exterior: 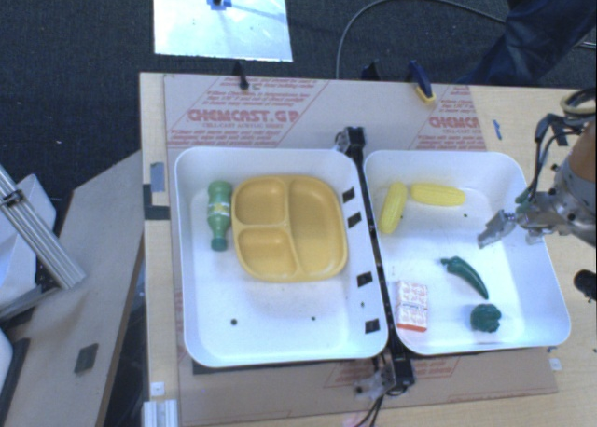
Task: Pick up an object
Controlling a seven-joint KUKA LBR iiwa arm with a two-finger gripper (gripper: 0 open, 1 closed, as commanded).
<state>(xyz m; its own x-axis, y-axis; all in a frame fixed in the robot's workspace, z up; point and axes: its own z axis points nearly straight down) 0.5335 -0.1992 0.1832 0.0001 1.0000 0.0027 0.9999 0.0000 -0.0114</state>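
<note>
**Over the right bin: gripper poised, nothing held**

In the right white bin [522, 173], the two-finger gripper [508, 227] hangs above the floor, fingers spread and pinching nothing. Just beside it lies the dark green plastic pepper [465, 275]: probably light, stiff and slick, best pinched across its thick middle.

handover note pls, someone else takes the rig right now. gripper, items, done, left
Gripper: over the right bin's right side, nothing seen in it.
Right bin: two corn cobs at the top, green pepper nearest the gripper, broccoli, small carton.
Left bin: yellow tray, green bottle beside it.
Done: nothing lifted.
Left: the pick itself.
</note>
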